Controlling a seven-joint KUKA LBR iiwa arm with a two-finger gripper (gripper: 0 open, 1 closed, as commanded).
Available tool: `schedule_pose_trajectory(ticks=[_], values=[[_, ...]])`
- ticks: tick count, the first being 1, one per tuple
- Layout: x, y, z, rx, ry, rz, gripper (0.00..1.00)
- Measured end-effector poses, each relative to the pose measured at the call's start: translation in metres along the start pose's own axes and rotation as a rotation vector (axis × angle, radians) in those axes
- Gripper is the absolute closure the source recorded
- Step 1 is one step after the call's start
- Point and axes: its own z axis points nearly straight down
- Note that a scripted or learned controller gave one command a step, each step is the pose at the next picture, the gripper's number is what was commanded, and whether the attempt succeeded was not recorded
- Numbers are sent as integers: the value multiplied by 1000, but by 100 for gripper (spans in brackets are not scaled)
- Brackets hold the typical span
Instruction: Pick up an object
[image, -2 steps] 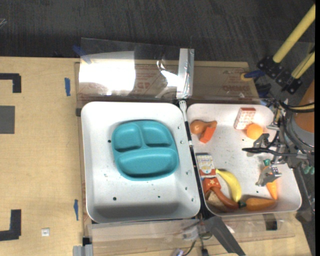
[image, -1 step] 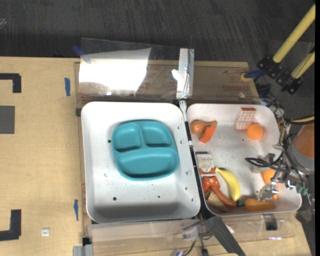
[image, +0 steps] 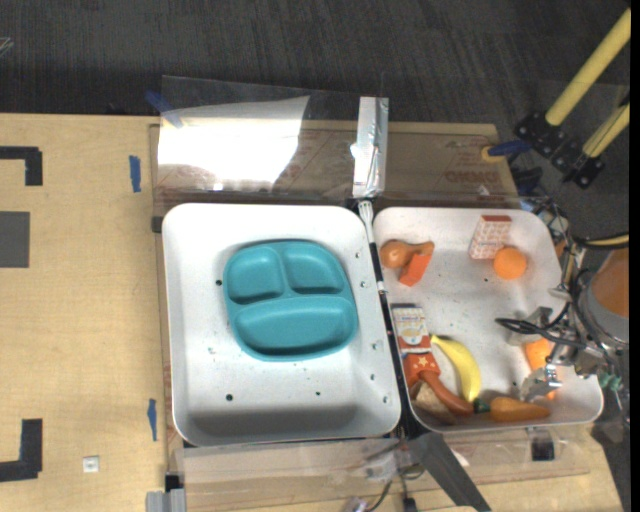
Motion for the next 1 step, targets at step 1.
schedule_pose_trajectory(ticks=[1], values=[[-3,1,-13,2,-9,-2,100]])
